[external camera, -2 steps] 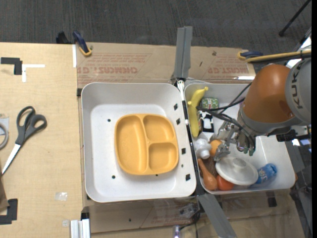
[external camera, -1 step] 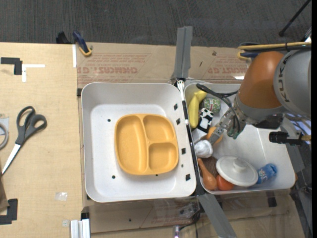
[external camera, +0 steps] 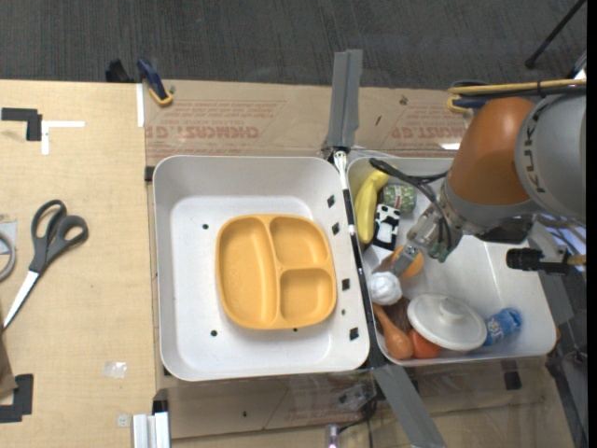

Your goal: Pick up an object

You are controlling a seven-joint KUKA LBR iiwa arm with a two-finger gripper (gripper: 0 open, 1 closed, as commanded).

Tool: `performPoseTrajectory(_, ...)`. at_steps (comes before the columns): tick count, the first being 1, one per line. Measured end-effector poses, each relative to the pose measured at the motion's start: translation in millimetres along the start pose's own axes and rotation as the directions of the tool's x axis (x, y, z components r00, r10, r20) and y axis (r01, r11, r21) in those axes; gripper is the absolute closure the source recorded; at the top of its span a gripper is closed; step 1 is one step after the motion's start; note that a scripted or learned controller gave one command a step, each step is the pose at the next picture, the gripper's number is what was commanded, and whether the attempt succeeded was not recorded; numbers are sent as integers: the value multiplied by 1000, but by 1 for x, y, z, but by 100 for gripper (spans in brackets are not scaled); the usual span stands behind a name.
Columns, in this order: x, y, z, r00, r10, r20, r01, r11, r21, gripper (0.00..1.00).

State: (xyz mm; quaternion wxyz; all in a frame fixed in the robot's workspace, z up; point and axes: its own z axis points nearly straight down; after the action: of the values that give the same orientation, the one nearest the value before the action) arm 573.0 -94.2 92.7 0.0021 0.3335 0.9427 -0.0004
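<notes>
My gripper (external camera: 407,256) reaches down into the right bin (external camera: 522,278), just above a crumpled white ball (external camera: 383,288). A small orange thing (external camera: 414,265) lies right at its tip; whether it is gripped I cannot make out. Behind the gripper sit a yellow banana (external camera: 368,201), a black-and-white item (external camera: 386,224) and a green packet (external camera: 401,197). Along the bin's front lie a carrot (external camera: 393,331), a white round lid (external camera: 447,320) and a blue object (external camera: 504,324).
The left bin (external camera: 182,250) holds a yellow divided plate (external camera: 276,271). Scissors (external camera: 45,241) lie on the bench at far left. A grey divider bar (external camera: 344,101) runs between the bins at the back. The arm's orange band (external camera: 499,152) hangs over the right bin.
</notes>
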Motion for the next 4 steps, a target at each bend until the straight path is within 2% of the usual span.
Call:
performPoseTrajectory(1,0,0,-9,1000,-3,2,3,1000,0,100)
performPoseTrajectory(2,-7,75,-119,998,65,-1,-65,998,0,100)
performPoseTrajectory(3,29,127,-157,1000,30,-1,-30,1000,1,100)
performPoseTrajectory(4,28,128,-166,1000,27,2,-27,1000,1,100)
